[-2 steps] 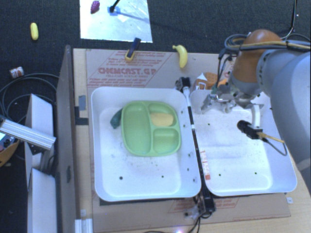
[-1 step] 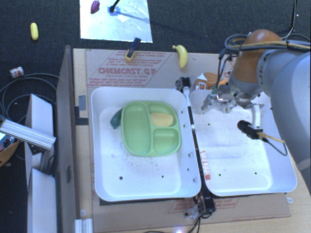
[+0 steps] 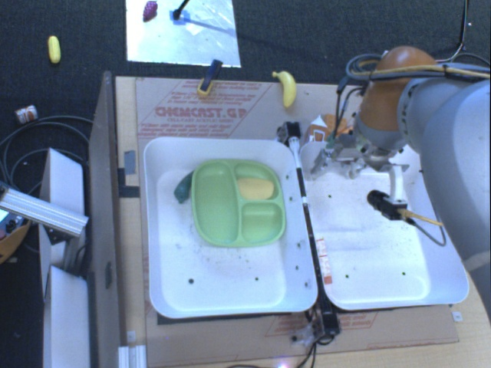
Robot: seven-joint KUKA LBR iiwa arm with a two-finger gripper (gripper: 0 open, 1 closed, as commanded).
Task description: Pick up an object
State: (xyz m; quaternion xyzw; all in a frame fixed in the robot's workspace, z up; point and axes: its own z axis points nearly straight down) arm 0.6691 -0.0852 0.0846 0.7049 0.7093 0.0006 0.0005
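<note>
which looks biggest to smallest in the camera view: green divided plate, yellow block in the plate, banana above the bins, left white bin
1. left white bin
2. green divided plate
3. yellow block and banana: they look alike in size, so they are left unranked.

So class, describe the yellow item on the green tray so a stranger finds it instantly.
Start at the left white bin. In it lies a green divided tray. The pale yellow block fills the tray's upper right compartment, the only yellow thing on it.

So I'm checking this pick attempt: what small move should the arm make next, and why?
Probably shift left toward the green tray in the left bin. The gripper sits over the right bin's far left corner, and the yellow item lies in the tray's compartment.
</note>
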